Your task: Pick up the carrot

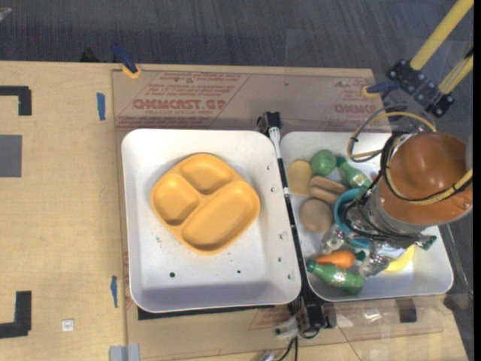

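Carrot (336, 260) lies just beside the gripper (359, 253); right bin (440, 273).

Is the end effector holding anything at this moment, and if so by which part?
It cannot be told. The end effector is down in the right bin right beside the carrot, but the arm hides whether anything is gripped.

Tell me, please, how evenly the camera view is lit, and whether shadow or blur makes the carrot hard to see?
In the camera view the light is soft and even, with no strong glare on the left bin; the arm throws shadow over the right bin, yet the carrot stays bright orange and reasonably sharp; the pincer above it is cluttered and hard to read.
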{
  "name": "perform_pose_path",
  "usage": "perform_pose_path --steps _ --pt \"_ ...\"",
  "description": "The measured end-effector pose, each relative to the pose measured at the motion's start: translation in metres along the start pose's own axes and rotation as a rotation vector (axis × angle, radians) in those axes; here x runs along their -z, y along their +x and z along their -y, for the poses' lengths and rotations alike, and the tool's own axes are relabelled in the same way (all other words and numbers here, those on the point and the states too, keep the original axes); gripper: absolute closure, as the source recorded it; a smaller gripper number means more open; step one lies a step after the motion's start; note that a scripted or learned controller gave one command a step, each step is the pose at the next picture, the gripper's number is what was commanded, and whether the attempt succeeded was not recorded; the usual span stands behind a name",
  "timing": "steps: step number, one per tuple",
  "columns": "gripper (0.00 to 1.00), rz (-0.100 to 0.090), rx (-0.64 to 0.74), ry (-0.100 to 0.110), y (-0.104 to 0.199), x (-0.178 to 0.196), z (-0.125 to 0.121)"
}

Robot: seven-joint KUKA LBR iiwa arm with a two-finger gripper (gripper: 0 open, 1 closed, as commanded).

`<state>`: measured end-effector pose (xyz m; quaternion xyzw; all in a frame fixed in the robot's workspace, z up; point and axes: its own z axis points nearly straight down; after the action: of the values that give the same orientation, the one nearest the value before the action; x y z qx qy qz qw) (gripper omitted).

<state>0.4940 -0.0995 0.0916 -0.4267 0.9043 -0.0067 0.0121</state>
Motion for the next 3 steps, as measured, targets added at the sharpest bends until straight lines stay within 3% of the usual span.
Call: perform_pose_path --steps 1,2,3 --pt "0.0 0.0 0.048 -0.002 0.001 0.0 -0.004" --pt "1.0 0.013 0.052 0.002 -0.006 0.012 -0.005" --pt "1.0 0.019 0.053 0.004 -0.009 0.022 -0.005"
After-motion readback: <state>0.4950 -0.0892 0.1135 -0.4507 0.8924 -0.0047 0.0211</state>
